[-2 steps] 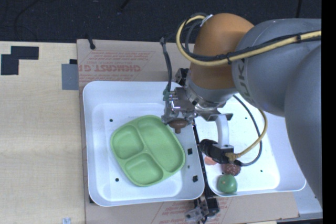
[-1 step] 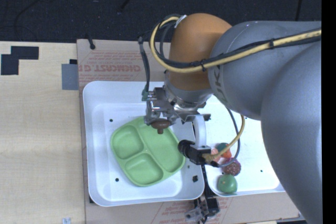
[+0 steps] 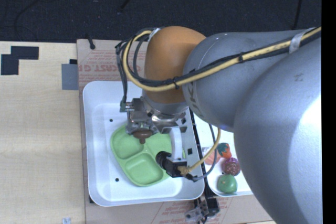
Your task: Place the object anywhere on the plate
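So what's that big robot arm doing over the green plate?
The grey arm reaches in from the right and hangs its gripper low over the green divided plate in the left white bin. A small brown thing shows at its tip, just above the plate. A few toy fruits sit in the right bin.
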Robot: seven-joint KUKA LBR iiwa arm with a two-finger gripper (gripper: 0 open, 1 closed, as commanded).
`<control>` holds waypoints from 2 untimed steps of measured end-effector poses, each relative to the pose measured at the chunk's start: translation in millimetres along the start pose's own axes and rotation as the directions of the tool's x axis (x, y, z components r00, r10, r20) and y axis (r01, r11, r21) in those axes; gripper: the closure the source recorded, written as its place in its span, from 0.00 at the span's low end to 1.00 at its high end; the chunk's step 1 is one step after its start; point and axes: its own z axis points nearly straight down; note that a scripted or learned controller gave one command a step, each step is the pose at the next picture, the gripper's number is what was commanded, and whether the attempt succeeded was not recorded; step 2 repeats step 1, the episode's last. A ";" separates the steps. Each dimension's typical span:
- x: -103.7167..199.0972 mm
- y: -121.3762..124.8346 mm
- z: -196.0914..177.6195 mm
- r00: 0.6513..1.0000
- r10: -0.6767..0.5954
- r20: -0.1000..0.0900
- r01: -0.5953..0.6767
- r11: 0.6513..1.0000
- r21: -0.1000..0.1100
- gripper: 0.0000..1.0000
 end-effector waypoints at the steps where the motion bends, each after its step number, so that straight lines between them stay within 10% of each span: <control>1: -1.5 0.6 -1.1 1.000 0.002 0.001 -0.002 1.000 -0.002 0.00; 2: -1.5 0.6 -1.1 1.000 0.002 0.001 -0.002 1.000 -0.002 0.00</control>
